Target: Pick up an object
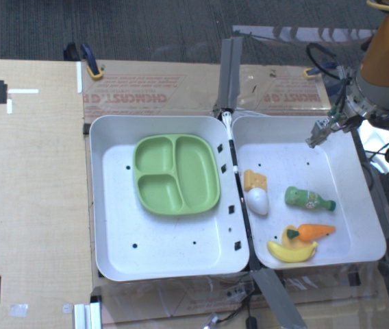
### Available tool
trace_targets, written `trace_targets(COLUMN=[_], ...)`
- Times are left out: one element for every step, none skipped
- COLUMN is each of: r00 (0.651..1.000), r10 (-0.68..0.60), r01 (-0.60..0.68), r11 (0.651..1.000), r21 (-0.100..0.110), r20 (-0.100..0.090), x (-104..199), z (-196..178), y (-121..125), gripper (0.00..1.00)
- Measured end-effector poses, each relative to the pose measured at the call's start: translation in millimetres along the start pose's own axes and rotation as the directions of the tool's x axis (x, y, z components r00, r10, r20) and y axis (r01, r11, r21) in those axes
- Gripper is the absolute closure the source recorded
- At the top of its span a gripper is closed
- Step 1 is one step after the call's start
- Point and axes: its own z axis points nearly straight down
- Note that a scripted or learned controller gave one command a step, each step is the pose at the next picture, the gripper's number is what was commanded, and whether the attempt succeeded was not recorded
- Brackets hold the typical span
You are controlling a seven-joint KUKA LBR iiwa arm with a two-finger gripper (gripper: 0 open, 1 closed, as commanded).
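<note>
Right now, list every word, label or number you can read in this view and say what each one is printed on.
"CHEMCAST G.P": red print on the brown sheet behind the left bin, seen upside down; the small lines beneath it are too blurred to read.
The same red print repeats on the brown sheet behind the right bin, too faint to read surely.
Green bottle: its label is too small to read.

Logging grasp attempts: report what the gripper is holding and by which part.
Nothing is held. The gripper hangs over the right bin's far corner, apart from the green bottle, carrot and banana.
</note>
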Motion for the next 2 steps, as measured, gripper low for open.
trace_targets(r00=[0.958, 0.888], r10=[-0.288, -0.460], r01=[0.288, 0.460], r11=[0.958, 0.888], r21=[-0.002, -0.002], r20=[0.003, 0.002], x=[-56, -72], z=[23, 11], y=[25, -26], gripper=[1.00, 1.00])
